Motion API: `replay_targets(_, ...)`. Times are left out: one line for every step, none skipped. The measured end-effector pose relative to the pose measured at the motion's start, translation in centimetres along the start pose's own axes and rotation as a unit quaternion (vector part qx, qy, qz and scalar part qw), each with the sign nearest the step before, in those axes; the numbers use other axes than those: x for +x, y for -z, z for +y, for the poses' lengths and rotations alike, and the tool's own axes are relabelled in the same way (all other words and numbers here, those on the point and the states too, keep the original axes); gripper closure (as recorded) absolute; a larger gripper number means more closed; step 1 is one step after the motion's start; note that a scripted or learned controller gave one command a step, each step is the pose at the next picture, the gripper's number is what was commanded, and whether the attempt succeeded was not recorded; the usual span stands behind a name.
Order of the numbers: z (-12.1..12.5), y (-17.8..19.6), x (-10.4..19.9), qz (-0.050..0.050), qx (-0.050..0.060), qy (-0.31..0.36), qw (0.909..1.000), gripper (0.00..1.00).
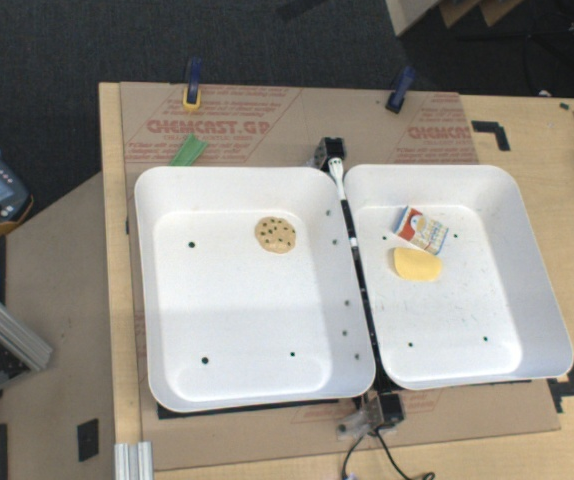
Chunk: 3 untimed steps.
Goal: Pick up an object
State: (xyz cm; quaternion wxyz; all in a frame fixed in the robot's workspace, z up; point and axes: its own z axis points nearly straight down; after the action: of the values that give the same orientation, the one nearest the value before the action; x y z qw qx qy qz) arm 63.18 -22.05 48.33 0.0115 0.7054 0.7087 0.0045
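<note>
Two shallow white bins stand side by side on a brown board. The left bin (167, 268) holds one round cookie (276, 234) with dark chips (it lies in the upper middle part, apart from the walls). The right bin (512, 298) holds two things near its upper left part: a small white packet (420, 230) with red and blue print, lying tilted, and just below it a flat yellow piece (417, 265), touching the packet's lower edge or nearly so.
</note>
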Motion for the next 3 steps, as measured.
replay_targets(-0.2,0.1,-0.1,0.002,0.008,-0.002,1.0000,1.00)
replay_targets(-6.8,-10.9,6.2,0.008,0.018,-0.001,0.9998,1.00)
replay_targets(-13.4,-16.7,12.5,0.007,0.017,0.000,0.9998,1.00)
